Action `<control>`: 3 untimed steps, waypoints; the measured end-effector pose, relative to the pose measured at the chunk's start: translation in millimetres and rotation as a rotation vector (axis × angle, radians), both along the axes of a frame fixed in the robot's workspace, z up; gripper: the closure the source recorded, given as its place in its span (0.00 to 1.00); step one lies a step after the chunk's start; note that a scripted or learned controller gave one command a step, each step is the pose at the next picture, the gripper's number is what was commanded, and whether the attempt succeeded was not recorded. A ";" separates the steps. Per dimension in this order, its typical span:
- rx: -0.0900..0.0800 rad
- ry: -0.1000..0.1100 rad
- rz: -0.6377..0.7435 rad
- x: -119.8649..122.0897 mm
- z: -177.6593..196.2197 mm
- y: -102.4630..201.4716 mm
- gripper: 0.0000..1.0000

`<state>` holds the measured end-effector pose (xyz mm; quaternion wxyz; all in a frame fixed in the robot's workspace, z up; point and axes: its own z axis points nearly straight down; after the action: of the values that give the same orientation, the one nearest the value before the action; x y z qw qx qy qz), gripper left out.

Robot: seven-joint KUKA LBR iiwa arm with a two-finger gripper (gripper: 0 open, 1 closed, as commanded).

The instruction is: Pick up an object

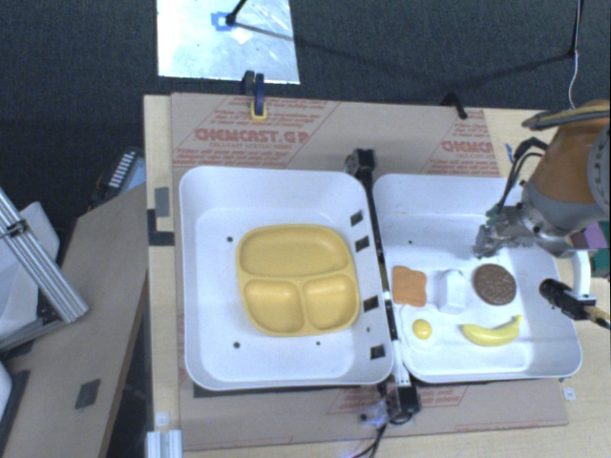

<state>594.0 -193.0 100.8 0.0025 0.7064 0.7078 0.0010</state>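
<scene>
The right bin [430,208] holds several toy foods. Along its front half lie an orange-brown toast slice [410,285], a small white piece [451,290], a round brown patty [495,283], a yellow banana [492,331] and a fried egg [421,329]. My gripper [485,242] hangs over the right bin's middle right, just behind and slightly left of the patty. Nothing shows in its grasp. The grey arm with its orange band [578,160] reaches in from the right edge.
The left bin [205,256] carries a yellow three-compartment plate [294,278]. A black-clipped divider [372,256] runs between the two bins. Bare white floor lies in the back half of the right bin.
</scene>
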 end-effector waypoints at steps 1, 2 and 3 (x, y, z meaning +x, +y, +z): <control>-0.001 -0.003 -0.002 3.0 60.7 -9.3 1.00; -0.001 -0.004 0.003 11.9 119.8 -2.7 1.00; 0.001 0.001 0.002 13.1 131.9 -2.8 1.00</control>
<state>607.1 -195.9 232.7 0.0019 0.7056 0.7086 0.0010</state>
